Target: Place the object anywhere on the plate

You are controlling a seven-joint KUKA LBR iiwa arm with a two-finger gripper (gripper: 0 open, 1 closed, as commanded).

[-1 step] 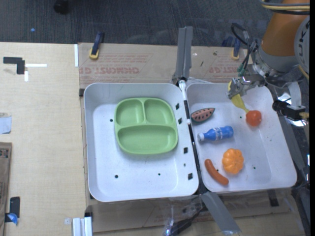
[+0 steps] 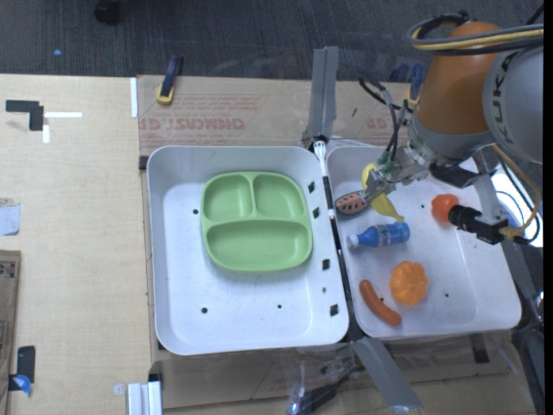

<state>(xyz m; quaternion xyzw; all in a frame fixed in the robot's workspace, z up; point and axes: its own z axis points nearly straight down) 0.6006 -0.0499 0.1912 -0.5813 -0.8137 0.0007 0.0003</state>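
Gripper (image 2: pixel 378 190): low in the right bin (image 2: pixel 484 314), finger spread hidden, cannot tell
Banana (image 2: pixel 385 199): yellow, right at the tip
Neighbours: watermelon slice (image 2: pixel 349 203), blue bottle (image 2: pixel 378 236), hot dog (image 2: pixel 380 303), orange pumpkin (image 2: pixel 409 284)
Plate (image 2: pixel 256 221): green, left bin (image 2: pixel 173 301), bare floor around it

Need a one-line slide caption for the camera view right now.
KUKA arm's claw low in the right bin by a watermelon slice and blue bottle; green plate waits in the left bin.

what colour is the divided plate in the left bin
Light green; the plate shows plainly in the camera view, lying in the white left bin.
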